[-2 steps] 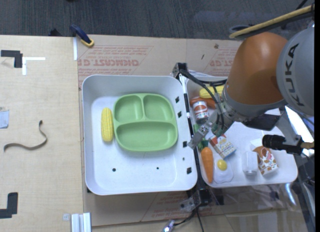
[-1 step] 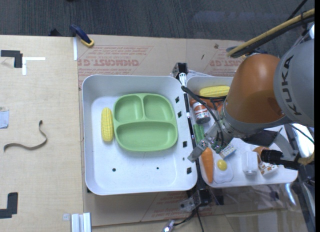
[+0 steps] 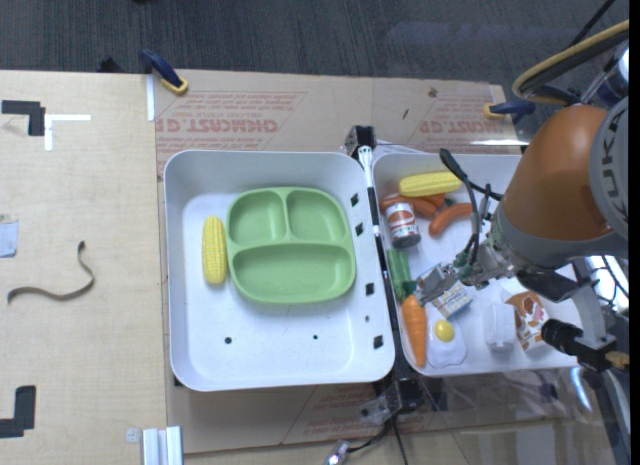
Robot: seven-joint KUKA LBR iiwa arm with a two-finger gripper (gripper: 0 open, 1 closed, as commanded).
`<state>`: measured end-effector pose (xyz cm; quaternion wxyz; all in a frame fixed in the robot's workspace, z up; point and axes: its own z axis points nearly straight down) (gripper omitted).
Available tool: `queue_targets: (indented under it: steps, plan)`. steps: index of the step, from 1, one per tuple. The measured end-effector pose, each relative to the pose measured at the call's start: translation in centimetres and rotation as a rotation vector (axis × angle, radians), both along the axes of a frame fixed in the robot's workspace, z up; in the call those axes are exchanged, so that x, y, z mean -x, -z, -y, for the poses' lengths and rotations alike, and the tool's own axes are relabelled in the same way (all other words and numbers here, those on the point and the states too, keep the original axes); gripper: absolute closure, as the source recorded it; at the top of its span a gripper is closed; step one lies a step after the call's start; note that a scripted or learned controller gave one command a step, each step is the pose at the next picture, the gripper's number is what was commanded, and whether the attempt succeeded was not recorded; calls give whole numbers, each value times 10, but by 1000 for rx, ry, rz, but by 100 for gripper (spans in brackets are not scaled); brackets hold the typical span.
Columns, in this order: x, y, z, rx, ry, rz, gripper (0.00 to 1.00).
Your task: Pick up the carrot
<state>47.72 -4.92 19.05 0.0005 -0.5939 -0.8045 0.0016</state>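
Both white bins (image 3: 190,353) look like smooth, slightly glossy plastic. The green divided plate (image 3: 291,245) is matt plastic, and the corn cob (image 3: 213,249) has a bumpy plastic surface. The carrot (image 3: 414,328) is smooth orange plastic. The bench (image 3: 80,353) shows pale matt wood; the orange band (image 3: 560,168) shines glossily.

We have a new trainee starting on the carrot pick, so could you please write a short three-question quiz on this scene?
1. True or false: the carrot lies in the right bin.
2. What lies beside the green plate in the left bin? A) a can B) a corn cob C) a fried egg
3. Fill in: the gripper hovers over the ____ bin.

Key: 1 true; 2 B, the corn cob; 3 right.
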Motion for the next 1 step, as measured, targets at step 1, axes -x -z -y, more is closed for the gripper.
queue_targets:
  steps: [1]
  plan:
    - [0,0,-59,-1,-64,-1,0]
